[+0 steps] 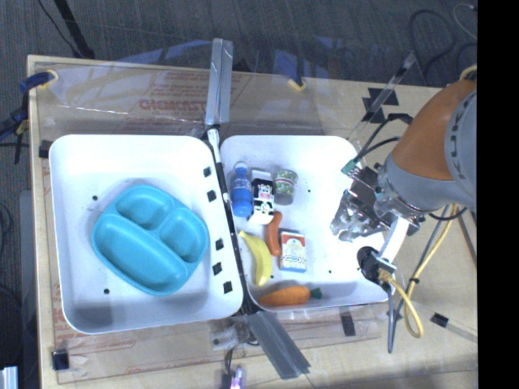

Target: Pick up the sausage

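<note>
Sausage (276, 232) lies in the right bin (324, 148), well to the left of the jaws (350, 221), a small reddish-orange piece with its long axis running nearly top to bottom in the view, the upper end leaning slightly right. It sits between the banana (259, 258) and the small carton (293, 251), touching or almost touching both, just below the black-and-white toy (262, 197). The jaws hang over the bin's right side with nothing visibly between them; how wide they stand I cannot tell. Farther left of the jaws are a blue bottle (242, 190), a small cup (285, 186) and a carrot (286, 296). The left bin (73, 168) holds a blue divided plate (150, 237).
</note>
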You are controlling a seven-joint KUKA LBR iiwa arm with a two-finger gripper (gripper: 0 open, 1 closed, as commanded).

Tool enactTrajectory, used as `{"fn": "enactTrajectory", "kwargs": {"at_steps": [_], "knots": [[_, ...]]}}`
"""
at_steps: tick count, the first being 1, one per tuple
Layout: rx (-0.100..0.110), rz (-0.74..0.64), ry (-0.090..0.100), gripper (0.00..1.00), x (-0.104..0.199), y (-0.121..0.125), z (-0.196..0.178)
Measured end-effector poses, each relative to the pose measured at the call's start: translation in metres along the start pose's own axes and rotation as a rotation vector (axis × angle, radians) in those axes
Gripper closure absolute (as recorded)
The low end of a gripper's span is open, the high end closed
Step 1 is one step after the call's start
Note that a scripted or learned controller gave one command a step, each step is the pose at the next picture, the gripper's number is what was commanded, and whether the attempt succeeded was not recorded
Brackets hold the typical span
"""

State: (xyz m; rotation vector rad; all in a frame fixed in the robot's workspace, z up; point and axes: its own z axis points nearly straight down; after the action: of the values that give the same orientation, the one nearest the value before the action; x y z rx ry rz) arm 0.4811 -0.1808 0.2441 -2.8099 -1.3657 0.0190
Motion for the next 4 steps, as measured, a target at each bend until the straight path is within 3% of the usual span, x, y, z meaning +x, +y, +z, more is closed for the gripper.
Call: {"fn": "enactTrajectory", "kwargs": {"at_steps": [1,3,4], "knots": [[-0.016,-0.063,0.002,1.00,-0.019,0.009,0.018],[-0.010,-0.077,0.001,1.00,-0.017,0.009,-0.001],[-0.013,0.118,0.004,1.00,-0.018,0.009,0.032]]}}
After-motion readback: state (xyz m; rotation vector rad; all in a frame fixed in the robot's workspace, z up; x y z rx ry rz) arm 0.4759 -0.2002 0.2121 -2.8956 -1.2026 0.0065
